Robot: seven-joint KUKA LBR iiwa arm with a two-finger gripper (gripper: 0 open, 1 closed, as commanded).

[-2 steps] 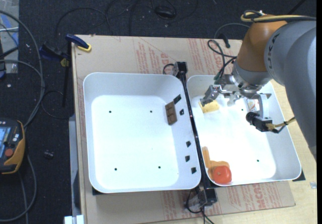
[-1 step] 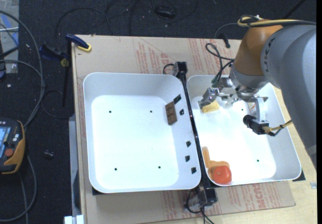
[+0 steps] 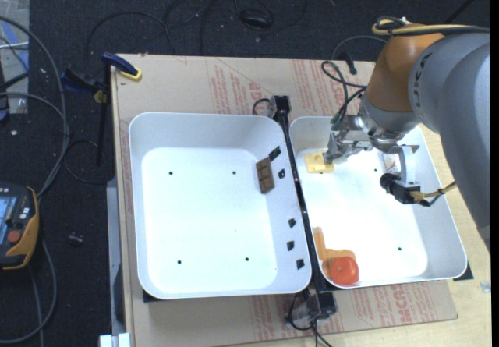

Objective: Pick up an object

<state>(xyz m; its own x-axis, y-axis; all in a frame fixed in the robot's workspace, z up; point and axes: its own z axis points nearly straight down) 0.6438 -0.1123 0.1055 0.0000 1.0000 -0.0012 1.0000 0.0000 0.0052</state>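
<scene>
Yellow block (image 3: 318, 163) beside claw (image 3: 337, 152) — right bin (image 3: 437, 221)

Arm (image 3: 421, 80) reaches into the right bin (image 3: 437, 221) — pale yellow block (image 3: 318, 163) beneath, red ball (image 3: 342, 269) near the front corner.

Two bins sit side by side on the tabletop (image 3: 195, 76): the left bin (image 3: 148, 205) at the frame's centre-left, the right bin (image 3: 437, 248) at centre-right. In the left bin, a small block (image 3: 265, 175) lies near its right wall. In the right bin, a flat piece (image 3: 317, 163) lies at the upper left, with the end effector (image 3: 340, 149) just beside it on its right. A round object (image 3: 342, 268) sits in that bin's lower left corner, against a stick (image 3: 320, 241).
</scene>
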